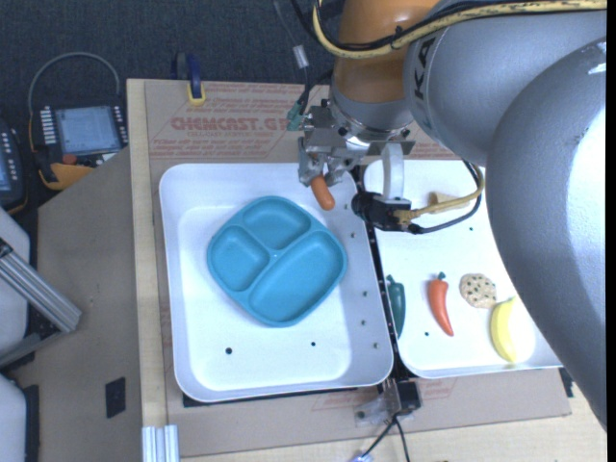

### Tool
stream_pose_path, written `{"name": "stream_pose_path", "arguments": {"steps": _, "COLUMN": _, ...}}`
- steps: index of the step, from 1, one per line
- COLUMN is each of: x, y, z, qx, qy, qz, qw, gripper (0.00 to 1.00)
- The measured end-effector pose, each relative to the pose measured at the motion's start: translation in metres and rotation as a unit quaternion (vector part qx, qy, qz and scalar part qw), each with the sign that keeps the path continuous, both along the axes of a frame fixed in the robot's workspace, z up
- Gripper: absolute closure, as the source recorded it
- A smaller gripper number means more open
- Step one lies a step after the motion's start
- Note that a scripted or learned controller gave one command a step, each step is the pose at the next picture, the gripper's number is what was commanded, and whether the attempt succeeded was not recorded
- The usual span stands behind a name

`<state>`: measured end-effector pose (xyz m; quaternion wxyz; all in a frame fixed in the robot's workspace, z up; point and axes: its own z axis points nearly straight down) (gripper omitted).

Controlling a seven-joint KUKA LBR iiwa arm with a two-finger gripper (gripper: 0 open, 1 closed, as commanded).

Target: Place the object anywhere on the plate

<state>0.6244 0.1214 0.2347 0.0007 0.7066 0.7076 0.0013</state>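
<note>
A blue divided plate (pixel 277 259) lies in the left white bin (pixel 192 354). My gripper (pixel 319 177) hangs over the bin's far right corner, just beyond the plate's upper right edge. A small orange object, shaped like a little carrot or sausage (pixel 322 194), sticks out between its fingers, which are shut on it. The object is above the bin floor, beside the plate and not over it.
The right bin (pixel 423 354) holds a dark green pepper (pixel 396 302), a red chili (pixel 440 303), a round cookie (pixel 477 289) and a yellow banana (pixel 503 329). A black cable (pixel 414 215) loops near the divide between the bins. The large arm covers the upper right.
</note>
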Motion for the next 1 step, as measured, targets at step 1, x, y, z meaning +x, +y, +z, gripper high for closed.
{"name": "stream_pose_path", "arguments": {"steps": 1, "x": 0.0000, "y": -0.0004, "z": -0.0010, "qx": -0.0005, "qy": 0.001, "qz": 0.000, "qw": 1.0000, "gripper": 0.00}}
